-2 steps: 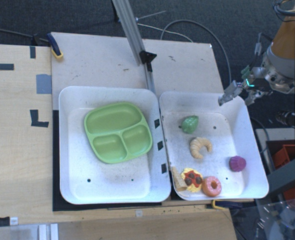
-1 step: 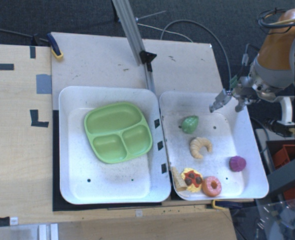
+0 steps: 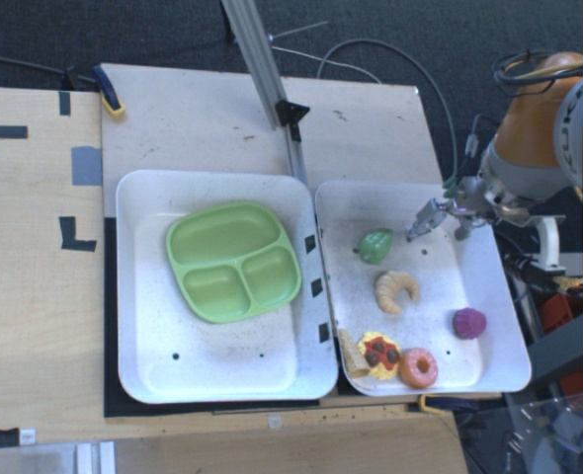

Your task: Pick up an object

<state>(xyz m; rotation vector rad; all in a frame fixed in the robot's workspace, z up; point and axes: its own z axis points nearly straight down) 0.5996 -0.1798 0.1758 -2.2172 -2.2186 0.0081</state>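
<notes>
Green tray (image 3: 234,261) smooth plastic; white bins (image 3: 143,363) speckled; bench (image 3: 25,265) pale wood.

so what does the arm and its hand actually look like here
The arm is bulky and rounded, grey with a wide orange band above the wrist. Thin dark cables loop over its top. The wrist narrows to a small hand of grey metal, with slim pale fingers and a spot of green near its base.
</notes>
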